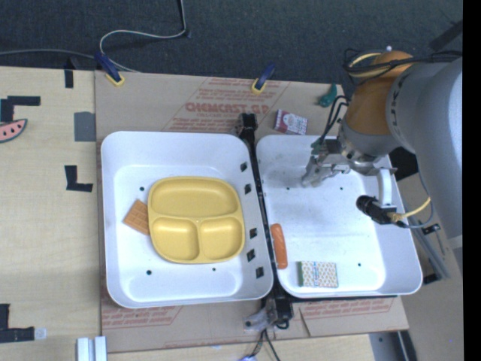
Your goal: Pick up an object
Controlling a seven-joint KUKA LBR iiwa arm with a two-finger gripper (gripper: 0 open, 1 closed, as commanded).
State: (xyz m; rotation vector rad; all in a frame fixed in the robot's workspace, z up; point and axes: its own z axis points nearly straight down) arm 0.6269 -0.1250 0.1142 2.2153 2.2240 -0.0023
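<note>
In the right bin [376,239] lie an orange carrot-like stick [279,246] against the left wall and a small speckled card packet [319,274] near the front. The left bin [124,156] holds a yellow divided plate [197,218] with a tan cracker-like piece [137,216] tucked at its left edge. My gripper [314,173] hangs over the back part of the right bin, above bare floor, well away from the stick and the packet. I see nothing between its fingers.
A small red-and-white packet [290,122] lies on the cardboard behind the bins. Yellow clamps [262,80] hold the cardboard's back edge. A black clip strip [252,194] runs between the two bins. The arm's grey body fills the right side.
</note>
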